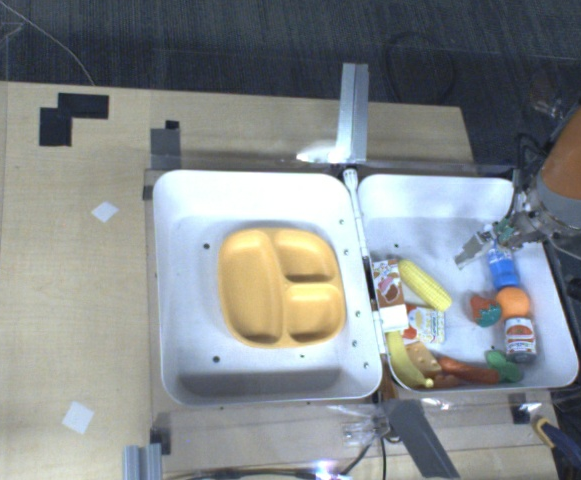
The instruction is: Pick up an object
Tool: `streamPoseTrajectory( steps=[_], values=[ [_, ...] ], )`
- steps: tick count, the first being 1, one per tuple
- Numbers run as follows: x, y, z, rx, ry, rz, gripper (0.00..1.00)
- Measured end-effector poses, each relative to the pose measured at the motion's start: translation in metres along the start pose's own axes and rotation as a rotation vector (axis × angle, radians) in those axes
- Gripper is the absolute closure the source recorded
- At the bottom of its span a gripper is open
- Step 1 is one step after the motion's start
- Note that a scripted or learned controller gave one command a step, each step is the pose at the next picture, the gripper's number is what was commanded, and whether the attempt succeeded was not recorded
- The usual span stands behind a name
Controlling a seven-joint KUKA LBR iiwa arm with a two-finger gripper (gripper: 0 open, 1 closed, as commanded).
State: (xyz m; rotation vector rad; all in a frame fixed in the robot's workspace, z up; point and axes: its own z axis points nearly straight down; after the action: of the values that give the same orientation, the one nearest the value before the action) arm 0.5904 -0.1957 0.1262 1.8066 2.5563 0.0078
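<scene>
Where the end effector (482, 242) hovers, blue bottle (501, 267) just beside, right bin (420, 200).

One fixed camera above the bench (70, 298) looks down at a slant, framing both bins (180, 268) from moderate distance.

A pale wood-grain table (60, 298) fills the scene from nine o'clock to six o'clock, bordered at twelve o'clock by dark carpeted floor (220, 28). Black block-shaped markings (70, 116) sit on the tabletop toward ten o'clock, with small pale tags (104, 211) scattered near nine and seven o'clock. A metal post (354, 113) rises just past centre toward twelve o'clock. Thin cables (30, 28) trail across the floor at eleven o'clock.
</scene>
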Motion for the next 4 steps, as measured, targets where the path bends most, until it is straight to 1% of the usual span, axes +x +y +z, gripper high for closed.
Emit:
streamPoseTrajectory(
  steps=[1, 2, 3, 4],
  values=[
    [0.073, -0.007, 0.036, -0.001, 0.001, 0.392, 0.0],
    [0.082, -0.036, 0.035, -0.006, -0.004, -0.072, 0.0],
    [0.081, -0.033, 0.022, -0.014, -0.008, -0.073, 1.0],
    [0.039, -0.009, 0.003, 0.007, 0.002, 0.492, 1.0]
  ],
)
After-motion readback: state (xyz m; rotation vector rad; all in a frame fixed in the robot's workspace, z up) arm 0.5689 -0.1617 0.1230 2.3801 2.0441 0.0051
